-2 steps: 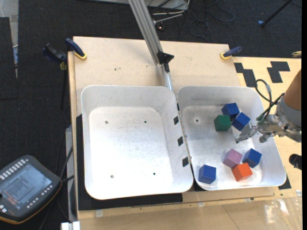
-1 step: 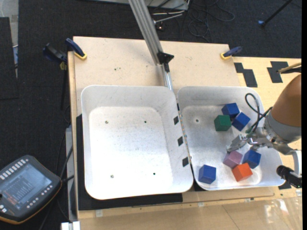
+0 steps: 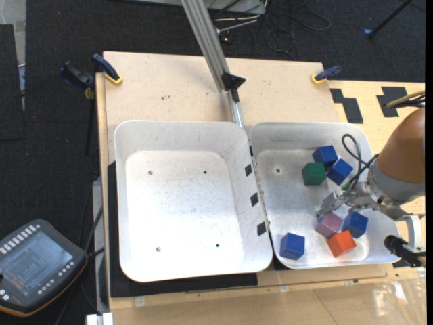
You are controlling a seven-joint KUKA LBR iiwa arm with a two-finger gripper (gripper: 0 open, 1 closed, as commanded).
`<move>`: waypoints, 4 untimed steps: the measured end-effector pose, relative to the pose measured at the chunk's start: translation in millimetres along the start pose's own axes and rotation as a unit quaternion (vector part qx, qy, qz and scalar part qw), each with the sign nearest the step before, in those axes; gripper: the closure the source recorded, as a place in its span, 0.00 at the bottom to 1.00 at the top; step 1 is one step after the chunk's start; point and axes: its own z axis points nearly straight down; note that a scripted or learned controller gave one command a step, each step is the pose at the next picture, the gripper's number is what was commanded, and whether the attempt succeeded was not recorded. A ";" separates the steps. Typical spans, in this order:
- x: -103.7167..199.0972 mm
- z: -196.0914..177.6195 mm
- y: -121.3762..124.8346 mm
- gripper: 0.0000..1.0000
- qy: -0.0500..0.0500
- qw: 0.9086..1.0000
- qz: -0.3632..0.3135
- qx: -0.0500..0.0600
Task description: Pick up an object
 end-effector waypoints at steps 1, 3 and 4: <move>0.1 -9.3 -0.7 1.00 0.000 1.000 -0.001 0.000; -1.2 -101.7 -5.4 1.00 -0.001 1.000 -0.001 0.000; -1.3 -112.4 -4.0 1.00 -0.001 1.000 -0.002 0.002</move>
